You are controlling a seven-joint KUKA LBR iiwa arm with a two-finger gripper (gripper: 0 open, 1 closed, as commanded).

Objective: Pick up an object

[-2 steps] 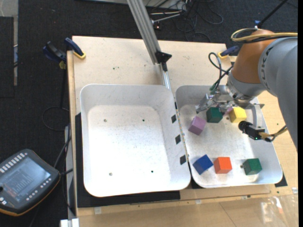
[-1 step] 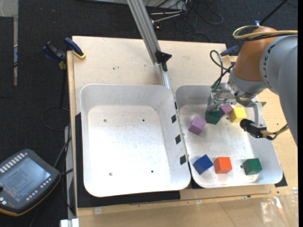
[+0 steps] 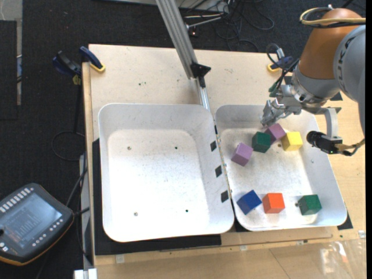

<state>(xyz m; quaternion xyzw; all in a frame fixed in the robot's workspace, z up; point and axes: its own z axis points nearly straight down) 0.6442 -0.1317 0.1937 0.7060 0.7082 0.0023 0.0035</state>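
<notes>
The right bin (image 3: 325, 179) holds several small blocks. Near its back sit a dark green block (image 3: 262, 141), a purple block (image 3: 277, 131) touching it, and a yellow block (image 3: 292, 140). A second purple block (image 3: 242, 153) lies a little to the left. Along the front stand a blue block (image 3: 249, 201), an orange block (image 3: 273, 203) and a green block (image 3: 309, 204). My gripper (image 3: 271, 117) hangs from the arm at the bin's back, just above the purple and dark green pair, with nothing seen between its fingers.
The left bin (image 3: 116, 156) lies beside the right one. A slanted metal pole (image 3: 177, 31) crosses the bench's back. Blue and yellow clamps (image 3: 78, 63) sit at the bench's left corner. A teach pendant (image 3: 29, 222) lies at the lower left, off the bench.
</notes>
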